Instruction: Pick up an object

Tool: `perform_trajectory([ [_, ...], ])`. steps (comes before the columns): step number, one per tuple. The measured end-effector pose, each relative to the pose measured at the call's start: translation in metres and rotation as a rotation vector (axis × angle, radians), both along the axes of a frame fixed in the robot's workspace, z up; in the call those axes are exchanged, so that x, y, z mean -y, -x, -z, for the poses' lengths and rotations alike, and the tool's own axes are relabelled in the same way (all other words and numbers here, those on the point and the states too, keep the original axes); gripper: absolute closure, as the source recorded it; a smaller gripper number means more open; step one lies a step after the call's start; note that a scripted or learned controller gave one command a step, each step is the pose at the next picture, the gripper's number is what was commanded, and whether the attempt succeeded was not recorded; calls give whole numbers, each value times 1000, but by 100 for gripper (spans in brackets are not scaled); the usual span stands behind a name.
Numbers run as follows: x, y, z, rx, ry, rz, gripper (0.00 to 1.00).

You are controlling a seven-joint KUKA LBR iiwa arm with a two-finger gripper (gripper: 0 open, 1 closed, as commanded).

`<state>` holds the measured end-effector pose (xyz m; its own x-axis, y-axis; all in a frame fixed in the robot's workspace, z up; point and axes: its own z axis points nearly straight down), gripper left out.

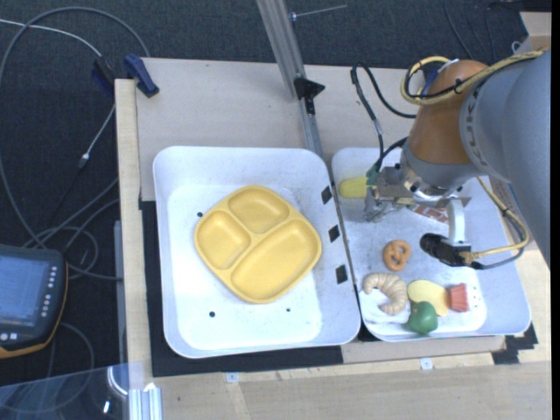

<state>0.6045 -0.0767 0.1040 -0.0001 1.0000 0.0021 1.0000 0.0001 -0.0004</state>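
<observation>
The bench point(219, 103) is pale wood and bears two shallow white bins side by side. The grey arm point(516, 112) comes in from the right, its orange band point(442, 116) above the wrist, and hangs over the upper part of the right bin point(503, 274).

The left bin point(175, 173) holds a yellow divided plate point(258, 243) with three compartments, lying flat and turned at an angle near the middle of the bin.

A dark tablet point(26, 296) sits off the bench at the lower left, and an aluminium post point(280, 24) rises from the bench's far edge between the bins. A blue clamp point(140, 75) sits at the bench's far left corner.

The tool point(382, 204) points down into the upper left part of the right bin; I cannot tell whether it is wide or narrow, and nothing can be made out in its grip.

The small things to pick all lie in the right bin. A yellow piece point(353, 187) lies just beside the tool, on the side toward the left bin. An orange pretzel point(396, 253) lies below the tool, apart from it. Along the near edge sit a pale croissant point(388, 289), a yellow fruit point(427, 292) touching a green piece point(422, 318), and a red block point(458, 297) just to their right.
</observation>
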Motion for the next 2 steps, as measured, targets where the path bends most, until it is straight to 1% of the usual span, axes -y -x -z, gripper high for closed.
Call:
perform_trajectory([
  [1,3,1,-64,8,3,-1,100],
  [2,11,0,-113,8,3,0,100],
])
